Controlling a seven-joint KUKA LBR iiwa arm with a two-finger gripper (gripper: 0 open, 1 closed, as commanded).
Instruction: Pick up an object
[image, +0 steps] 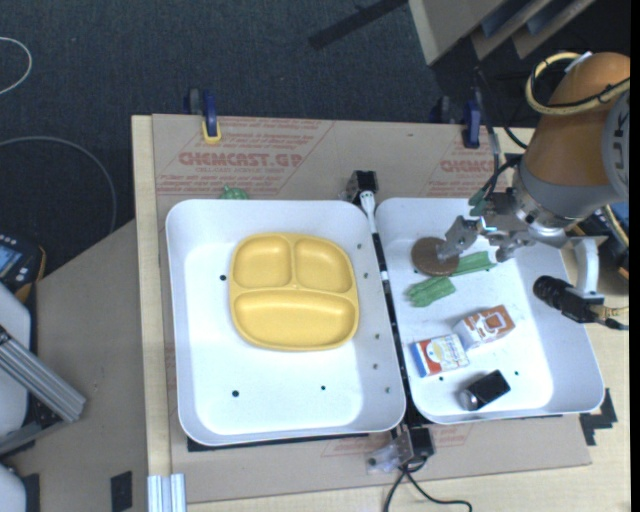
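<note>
Bright, even overhead light. White bins (200, 330) near blown out, esp. lower left one; faint soft shadows under rims. Yellow tray (294, 292) shows mild sheen. Carpet at frame top dark, low detail. Overall slightly soft; arm (580, 120) upper right a bit blurred.

Dark blue-grey carpet (90, 70) surrounds the bench (150, 300), which is topped with brown printed board. Two blue clamps (209, 112) grip its far edge. A thin cable (60, 150) loops across the carpet at left.

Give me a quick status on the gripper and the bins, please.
Gripper low over right bin, by brown disc and green piece. Nothing seen held. Cartons and black block nearer front. Yellow tray in left bin.
</note>
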